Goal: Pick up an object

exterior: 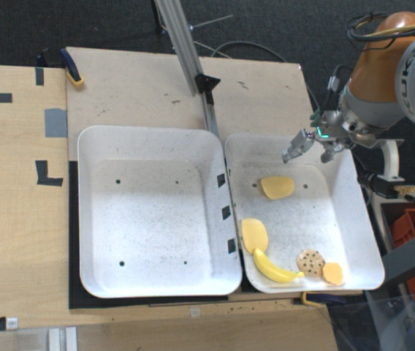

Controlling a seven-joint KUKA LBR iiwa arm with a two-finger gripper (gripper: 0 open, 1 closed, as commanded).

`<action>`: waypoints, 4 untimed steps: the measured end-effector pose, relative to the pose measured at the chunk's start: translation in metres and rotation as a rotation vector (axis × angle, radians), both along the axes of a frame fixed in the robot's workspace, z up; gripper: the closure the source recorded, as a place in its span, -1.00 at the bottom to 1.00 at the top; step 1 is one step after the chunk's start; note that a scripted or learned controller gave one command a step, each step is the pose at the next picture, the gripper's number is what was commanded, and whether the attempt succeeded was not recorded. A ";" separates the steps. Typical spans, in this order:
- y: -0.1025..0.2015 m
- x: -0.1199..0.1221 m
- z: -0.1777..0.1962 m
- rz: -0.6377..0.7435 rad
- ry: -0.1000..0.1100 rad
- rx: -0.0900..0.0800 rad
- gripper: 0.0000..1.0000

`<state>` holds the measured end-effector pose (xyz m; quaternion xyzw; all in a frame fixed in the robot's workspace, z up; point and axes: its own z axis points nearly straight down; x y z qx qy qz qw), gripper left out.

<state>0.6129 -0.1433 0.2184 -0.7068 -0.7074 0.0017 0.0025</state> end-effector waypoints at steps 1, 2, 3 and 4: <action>0.000 0.001 0.003 0.002 -0.005 -0.001 -1.00; -0.002 -0.005 -0.061 0.000 0.002 -0.001 -1.00; -0.001 -0.014 -0.108 0.001 0.001 -0.001 -1.00; -0.001 -0.014 -0.131 0.001 -0.003 -0.002 -1.00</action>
